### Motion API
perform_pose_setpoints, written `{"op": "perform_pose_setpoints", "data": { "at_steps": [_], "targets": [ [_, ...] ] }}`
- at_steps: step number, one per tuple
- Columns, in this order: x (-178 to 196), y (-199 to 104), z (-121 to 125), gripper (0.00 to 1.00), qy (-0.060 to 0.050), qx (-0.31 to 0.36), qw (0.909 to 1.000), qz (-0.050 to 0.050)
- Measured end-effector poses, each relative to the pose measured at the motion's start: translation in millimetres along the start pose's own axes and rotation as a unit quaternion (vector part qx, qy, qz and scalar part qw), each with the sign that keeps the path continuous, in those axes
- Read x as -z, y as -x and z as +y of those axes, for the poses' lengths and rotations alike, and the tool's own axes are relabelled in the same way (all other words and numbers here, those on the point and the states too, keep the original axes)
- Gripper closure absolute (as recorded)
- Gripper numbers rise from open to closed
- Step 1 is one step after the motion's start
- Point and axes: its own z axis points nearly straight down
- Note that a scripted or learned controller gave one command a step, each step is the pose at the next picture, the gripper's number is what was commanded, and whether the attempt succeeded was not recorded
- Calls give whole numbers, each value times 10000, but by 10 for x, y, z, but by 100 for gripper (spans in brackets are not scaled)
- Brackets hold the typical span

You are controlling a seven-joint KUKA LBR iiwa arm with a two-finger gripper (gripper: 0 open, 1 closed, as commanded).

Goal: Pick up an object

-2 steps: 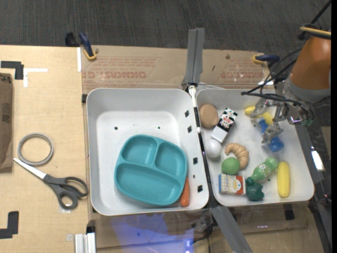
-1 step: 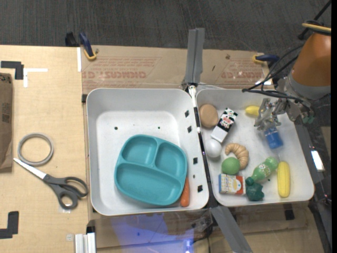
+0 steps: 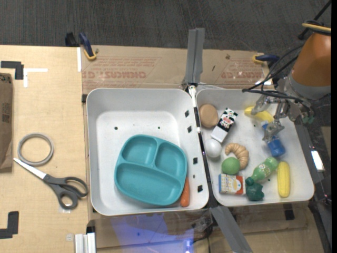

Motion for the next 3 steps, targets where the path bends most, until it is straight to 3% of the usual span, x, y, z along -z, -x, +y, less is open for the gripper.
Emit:
{"op": "perform_pose_setpoints", "data": {
  "at_steps": [1,2,3],
  "targets": [
    [-109,-454,43,0,-3,-267,9996,37],
    [-106,-1571,208,0,0,-211,9998,47],
    [-111,-964,412,0,3,125,9999,36]
  ]
}}
